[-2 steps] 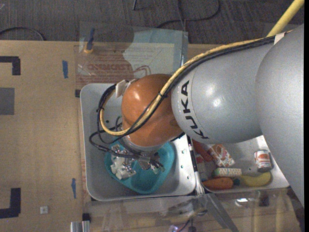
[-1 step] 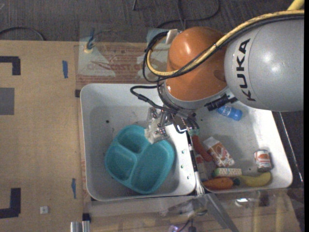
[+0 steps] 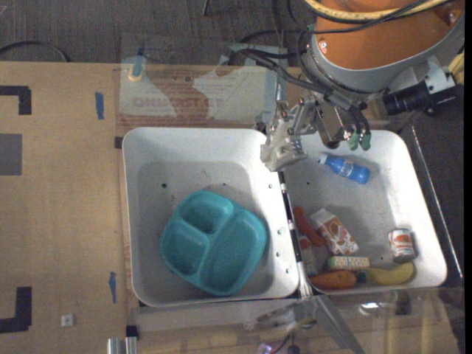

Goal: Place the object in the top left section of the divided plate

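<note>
Your gripper [image 3: 328, 133] hung over the far rim of the right bin [image 3: 424, 198], and whether it was clenched or released could not be told from this slanted look. Nothing was plainly held in it.

The likeliest object, the blue bottle [image 3: 345, 168], lay on its side just below the gripper and slightly to its right, on the bin floor. Farther off on the near side lay a small carton [image 3: 335, 234], a can [image 3: 402, 243], a banana [image 3: 391, 273] and a carrot [image 3: 335, 279]. The teal divided plate [image 3: 214, 243] sat in the left bin [image 3: 140, 198], well away to the gripper's left and nearer the camera, with all its sections bare.

By my reading, the pick was not yet done. To do it well, you needed to come straight down over the middle of the bottle and close across its narrow width, not along its length, since a round body is likely to roll out of a skewed grip. You then had to lift clear of the wall between the bins before crossing. The plate sat turned at an angle, so you should have judged the top left section from its ridges, not from the bin's edges.
</note>
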Action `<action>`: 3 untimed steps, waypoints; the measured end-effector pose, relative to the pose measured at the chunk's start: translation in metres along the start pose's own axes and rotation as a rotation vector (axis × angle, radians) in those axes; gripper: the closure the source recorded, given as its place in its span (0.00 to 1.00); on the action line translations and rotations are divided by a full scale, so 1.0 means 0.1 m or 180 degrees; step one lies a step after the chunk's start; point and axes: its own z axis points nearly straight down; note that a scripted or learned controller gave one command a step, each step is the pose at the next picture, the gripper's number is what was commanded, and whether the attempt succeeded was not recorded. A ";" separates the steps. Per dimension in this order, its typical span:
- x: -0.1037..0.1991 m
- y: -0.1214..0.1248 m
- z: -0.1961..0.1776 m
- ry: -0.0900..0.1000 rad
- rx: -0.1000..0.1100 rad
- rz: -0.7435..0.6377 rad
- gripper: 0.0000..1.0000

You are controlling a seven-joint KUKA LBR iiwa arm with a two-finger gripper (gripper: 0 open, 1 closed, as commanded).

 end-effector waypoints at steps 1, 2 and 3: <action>-0.11 1.00 2.47 0.0019 -0.0002 0.0271 1.00; 0.14 0.45 3.12 -0.0058 -0.0037 0.0541 1.00; 0.25 0.24 3.23 -0.0066 -0.0059 0.0598 1.00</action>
